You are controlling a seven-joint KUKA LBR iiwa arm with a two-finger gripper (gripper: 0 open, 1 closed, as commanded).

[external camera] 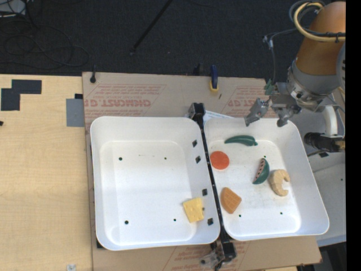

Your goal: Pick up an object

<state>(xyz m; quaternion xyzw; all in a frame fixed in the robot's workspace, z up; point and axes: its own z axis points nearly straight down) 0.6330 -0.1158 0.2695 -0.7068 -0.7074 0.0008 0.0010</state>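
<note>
While the claw (269, 113) hangs spread and unladen, the green pepper (241, 141) lies just below it.

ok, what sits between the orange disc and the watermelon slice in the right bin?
Nothing: in the camera view, bare white bin floor runs from the orange disc to the watermelon slice.

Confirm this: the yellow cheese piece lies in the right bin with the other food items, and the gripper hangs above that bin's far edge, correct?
Not quite. The camera view shows the yellow cheese piece in the left bin, near its right wall. The right bin has the other food items, with the gripper above its far edge.
</note>
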